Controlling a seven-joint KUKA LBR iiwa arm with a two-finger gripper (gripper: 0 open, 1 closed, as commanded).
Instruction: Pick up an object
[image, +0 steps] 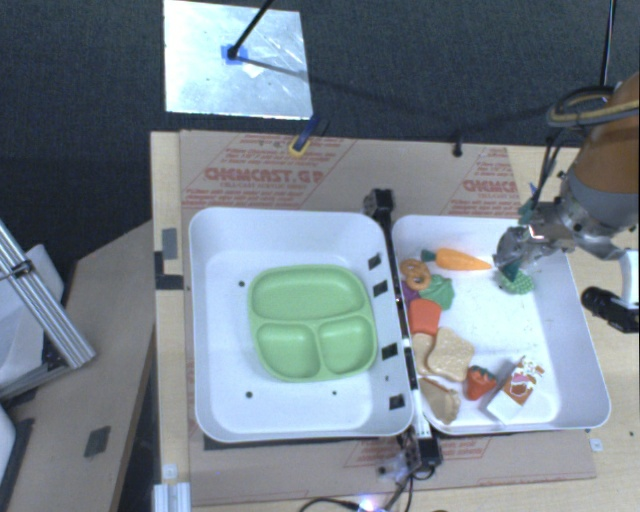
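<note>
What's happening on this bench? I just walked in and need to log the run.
A grey KUKA arm with an orange band reaches in from the right, its gripper low over a small green toy in the right bin. Whether it has gripped the toy is unclear. That bin also holds play food: a carrot, a pretzel, bread slices and a strawberry. The left bin holds a green divided plate.

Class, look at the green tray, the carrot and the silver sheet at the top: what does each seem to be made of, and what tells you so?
Green tray: probably moulded plastic, smooth and matt, with rounded compartments in one even colour.
Carrot: likely toy plastic, with uniform orange and a soft sheen.
Silver sheet: looks like metal or foil, with a bright, streaky reflection; which one is unclear.
</note>
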